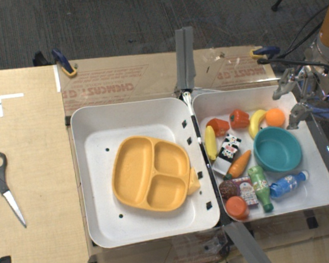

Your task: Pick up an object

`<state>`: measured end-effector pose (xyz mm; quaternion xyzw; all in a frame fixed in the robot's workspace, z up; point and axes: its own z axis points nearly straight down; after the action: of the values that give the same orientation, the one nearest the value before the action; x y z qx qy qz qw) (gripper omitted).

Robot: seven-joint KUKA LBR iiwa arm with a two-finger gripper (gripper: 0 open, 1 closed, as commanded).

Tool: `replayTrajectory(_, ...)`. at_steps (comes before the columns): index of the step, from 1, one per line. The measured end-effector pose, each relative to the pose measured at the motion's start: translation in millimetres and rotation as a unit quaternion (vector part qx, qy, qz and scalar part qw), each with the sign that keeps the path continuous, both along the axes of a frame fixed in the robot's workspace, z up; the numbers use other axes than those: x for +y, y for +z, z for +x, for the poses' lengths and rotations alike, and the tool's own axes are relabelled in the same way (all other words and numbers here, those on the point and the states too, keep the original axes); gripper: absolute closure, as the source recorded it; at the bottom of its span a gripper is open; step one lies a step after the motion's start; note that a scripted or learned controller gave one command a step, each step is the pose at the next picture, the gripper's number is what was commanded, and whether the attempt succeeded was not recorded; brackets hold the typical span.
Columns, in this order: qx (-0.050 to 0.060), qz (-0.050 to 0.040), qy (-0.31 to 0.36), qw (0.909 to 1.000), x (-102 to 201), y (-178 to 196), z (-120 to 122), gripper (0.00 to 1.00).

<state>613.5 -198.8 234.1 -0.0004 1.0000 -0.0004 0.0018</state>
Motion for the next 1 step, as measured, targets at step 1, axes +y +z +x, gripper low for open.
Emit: replayTrajectory(1,-0.001,-0.0005,0.063,0.9980,-22.8,-140.8,-22.4,0.00)
